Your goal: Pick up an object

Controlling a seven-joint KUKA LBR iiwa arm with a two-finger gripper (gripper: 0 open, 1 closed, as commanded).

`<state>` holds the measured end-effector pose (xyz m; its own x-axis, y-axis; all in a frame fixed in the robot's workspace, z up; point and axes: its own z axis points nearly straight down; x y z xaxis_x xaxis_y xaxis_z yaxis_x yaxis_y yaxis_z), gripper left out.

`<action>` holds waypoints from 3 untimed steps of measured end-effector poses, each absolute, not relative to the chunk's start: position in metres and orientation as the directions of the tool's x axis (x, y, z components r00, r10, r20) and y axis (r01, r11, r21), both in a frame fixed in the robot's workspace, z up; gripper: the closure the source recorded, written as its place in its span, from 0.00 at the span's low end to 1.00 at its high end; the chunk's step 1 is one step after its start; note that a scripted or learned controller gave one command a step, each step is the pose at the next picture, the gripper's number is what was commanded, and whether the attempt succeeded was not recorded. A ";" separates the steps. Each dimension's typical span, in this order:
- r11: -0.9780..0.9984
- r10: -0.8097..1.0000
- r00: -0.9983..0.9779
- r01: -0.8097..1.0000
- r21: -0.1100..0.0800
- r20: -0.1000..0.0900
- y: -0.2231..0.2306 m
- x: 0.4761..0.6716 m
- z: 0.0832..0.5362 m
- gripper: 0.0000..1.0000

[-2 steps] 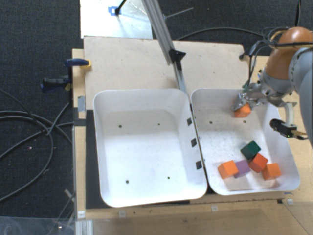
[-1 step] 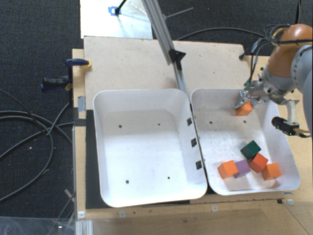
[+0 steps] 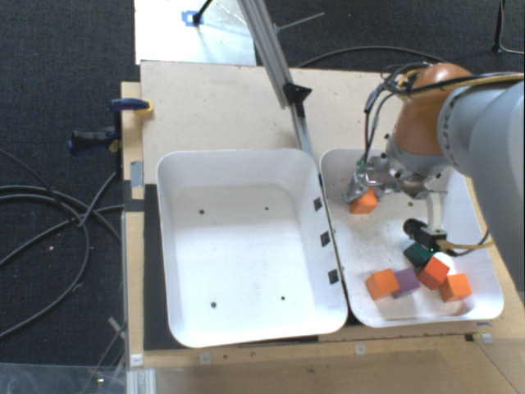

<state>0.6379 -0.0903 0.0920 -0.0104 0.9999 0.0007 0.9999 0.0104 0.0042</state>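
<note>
My gripper (image 3: 364, 192) hangs over the upper left part of the right bin (image 3: 484, 220), with the grey arm and its orange band reaching in from the right. A small orange block (image 3: 363, 203) sits tilted between the fingertips, and the fingers are shut on it. At the near end of the same bin lie an orange cube (image 3: 381, 284), a purple block (image 3: 406, 281), a red-orange block (image 3: 431, 272), another orange block (image 3: 456, 286) and a green block (image 3: 418, 255).
The left bin (image 3: 176, 220) stands beside the right one, the two walls touching in the middle. A slanted metal pole (image 3: 271, 48) crosses above the bench at the back. A blue clamp (image 3: 123, 105) grips the bench's left edge.
</note>
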 end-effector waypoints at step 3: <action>0.011 1.000 -0.011 1.000 0.003 0.001 0.084 0.650 0.202 1.00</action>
